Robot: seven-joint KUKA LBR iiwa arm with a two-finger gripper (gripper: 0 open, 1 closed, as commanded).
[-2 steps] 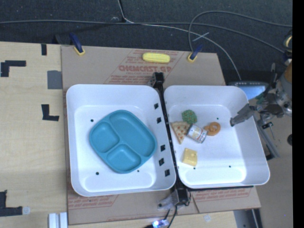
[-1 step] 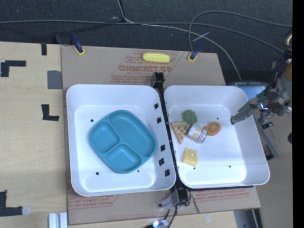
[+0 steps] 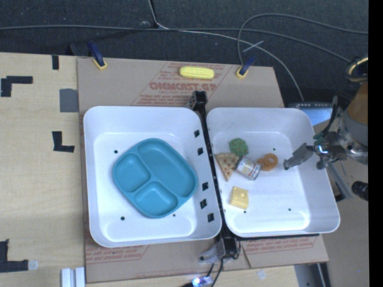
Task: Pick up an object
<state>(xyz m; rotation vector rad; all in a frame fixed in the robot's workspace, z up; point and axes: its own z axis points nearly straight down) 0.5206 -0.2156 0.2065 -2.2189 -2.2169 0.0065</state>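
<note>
The right bin [image 3: 299, 220] holds several small items. A green broccoli piece [image 3: 238, 146] lies by a tan pizza-like wedge [image 3: 225, 164]. A small silver jar [image 3: 248, 168] rests on its side, touching an orange ring [image 3: 268, 161]. A yellow cheese block [image 3: 240, 197] sits nearer the front. My gripper [image 3: 302, 155] hovers over the right side of this bin, just right of the orange ring and apart from it. Nothing shows in its grasp.
A blue divided plate [image 3: 154, 177] lies in the left bin [image 3: 96, 160]. A yellow corn-like toy [image 3: 196, 72] sits on the cardboard behind the bins, between two clamps [image 3: 97, 57]. Cables run across the dark floor at the back.
</note>
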